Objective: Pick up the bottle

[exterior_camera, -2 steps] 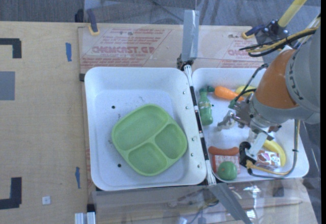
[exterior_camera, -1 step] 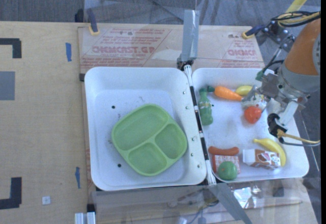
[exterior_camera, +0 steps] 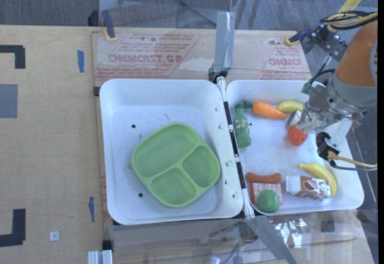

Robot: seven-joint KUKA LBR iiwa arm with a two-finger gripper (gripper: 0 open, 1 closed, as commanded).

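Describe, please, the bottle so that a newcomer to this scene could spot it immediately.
Look in the right bin, along its left wall beside the divider. The bottle lies there lengthwise, left of the carrot. It is the green item with a narrow neck; the other green thing, a round apple, sits at the bin's near edge.

The light over me was even and fairly bright, coming from above, so the two white bins (exterior_camera: 120, 101) looked washed out and nearly flat. Shadows were soft and short, falling just beside the green plate (exterior_camera: 176, 165) near the frame's centre. Glare streaked the clear sheet along the bottom edge (exterior_camera: 282, 236). The whole frame was slightly soft, with fine print at the top hard to read. My own arm (exterior_camera: 360, 59) at the right edge looked blurred and overexposed.
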